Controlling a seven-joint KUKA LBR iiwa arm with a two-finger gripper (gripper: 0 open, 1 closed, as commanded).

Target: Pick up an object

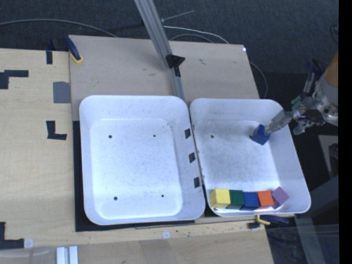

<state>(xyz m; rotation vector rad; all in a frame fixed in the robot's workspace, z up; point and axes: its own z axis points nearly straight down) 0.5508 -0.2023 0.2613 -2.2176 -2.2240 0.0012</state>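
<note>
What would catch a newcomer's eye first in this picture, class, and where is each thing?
First, the row of blocks along the near edge of the right bin: yellow, green, blue, orange and purple, side by side. Next, the lone blue block near that bin's far right corner, with the gripper reaching in from the right and touching or almost touching it. The left bin draws less notice.

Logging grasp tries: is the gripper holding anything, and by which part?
Cannot be told: the gripper meets the blue block at its upper right edge, but the hold itself is unclear.
</note>
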